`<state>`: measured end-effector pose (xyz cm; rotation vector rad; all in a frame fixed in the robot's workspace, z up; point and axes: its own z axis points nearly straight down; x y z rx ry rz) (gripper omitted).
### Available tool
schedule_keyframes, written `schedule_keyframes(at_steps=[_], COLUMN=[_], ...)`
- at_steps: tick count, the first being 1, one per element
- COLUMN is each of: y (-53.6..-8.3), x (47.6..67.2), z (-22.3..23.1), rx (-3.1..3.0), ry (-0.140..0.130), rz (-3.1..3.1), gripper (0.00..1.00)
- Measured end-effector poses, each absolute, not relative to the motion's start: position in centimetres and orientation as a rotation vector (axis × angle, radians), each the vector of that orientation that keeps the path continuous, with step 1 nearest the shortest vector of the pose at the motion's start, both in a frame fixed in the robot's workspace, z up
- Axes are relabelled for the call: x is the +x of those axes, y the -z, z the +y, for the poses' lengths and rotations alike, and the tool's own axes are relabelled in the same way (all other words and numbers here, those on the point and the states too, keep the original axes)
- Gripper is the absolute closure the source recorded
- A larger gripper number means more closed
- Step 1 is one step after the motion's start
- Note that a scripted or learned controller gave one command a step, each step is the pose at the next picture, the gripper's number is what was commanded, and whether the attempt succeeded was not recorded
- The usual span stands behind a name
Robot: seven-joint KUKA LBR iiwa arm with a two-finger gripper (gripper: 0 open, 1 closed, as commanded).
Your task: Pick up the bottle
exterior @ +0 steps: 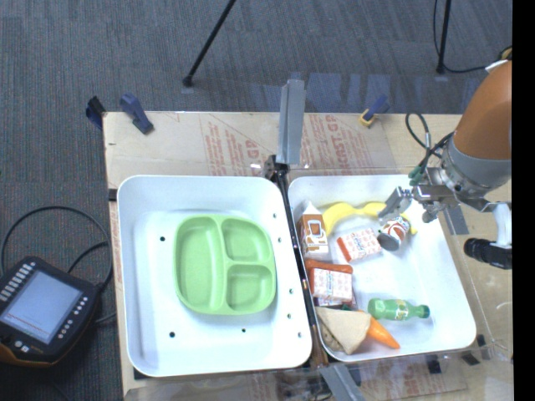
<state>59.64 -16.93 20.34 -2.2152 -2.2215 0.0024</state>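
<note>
The bottle [399, 310] is green with a pale label and lies on its side near the front of the right bin [447, 286], cap pointing right. My gripper [422, 220] hangs over the back right part of that bin, well behind the bottle. Its fingers are spread open with nothing between them. The left fingertip [389, 210] sits just above a small can [397, 231].
Around the bottle lie a carrot [383, 334], a sandwich [345, 328], two red-and-white boxes [332, 284], a carton [313, 232] and a banana [347, 214]. The left bin [138, 266] holds a green divided plate [226, 264]. A metal post [291, 124] stands between the bins at the back.
</note>
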Motion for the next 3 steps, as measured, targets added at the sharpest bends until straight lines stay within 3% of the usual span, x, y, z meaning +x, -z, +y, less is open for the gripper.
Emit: schedule_keyframes(at_steps=[1, 2, 3], y=[-21.2, -10.0, -8.7], x=[59.7, 63.0, 64.4], z=[-16.9, -16.9, -8.2], rx=[-2.212, -2.412, -2.675], ry=[-0.002, -0.001, -0.005], rz=[-2.222, -2.010, -1.642], gripper=[1.00, 1.00, 1.00])
